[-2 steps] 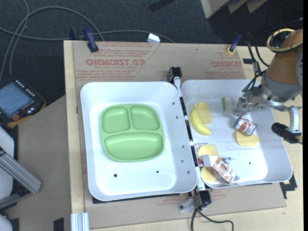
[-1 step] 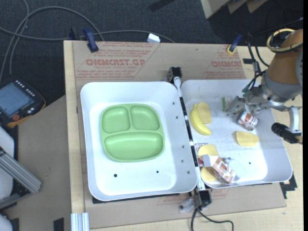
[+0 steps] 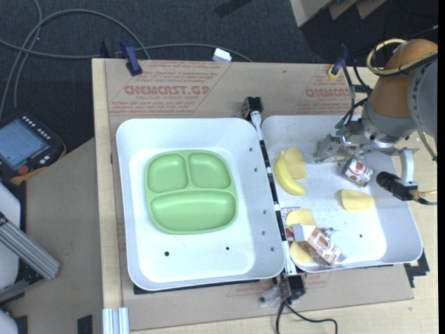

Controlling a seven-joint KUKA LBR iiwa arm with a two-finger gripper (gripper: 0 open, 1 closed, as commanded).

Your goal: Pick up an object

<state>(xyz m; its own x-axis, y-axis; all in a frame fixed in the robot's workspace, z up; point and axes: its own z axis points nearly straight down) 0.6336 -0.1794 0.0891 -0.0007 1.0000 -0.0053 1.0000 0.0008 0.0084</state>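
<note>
glossy plastic bins (image 3: 132, 138), matt green tray (image 3: 191, 191)

A robotics lab: clamped cardboard-topped bench (image 3: 208, 89); loose cables (image 3: 83, 26); teach pendant (image 3: 24, 145) alongside

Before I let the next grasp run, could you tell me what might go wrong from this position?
1. The gripper sits at the right bin's far edge beside a small red-and-white packet; a descent could nudge the packet rather than catch it.
2. The banana lies against a yellow piece, so a grasp there may drag both.
3. Near the front wall, a wrapped packet overlaps more yellow pieces, a crowded target.
</note>
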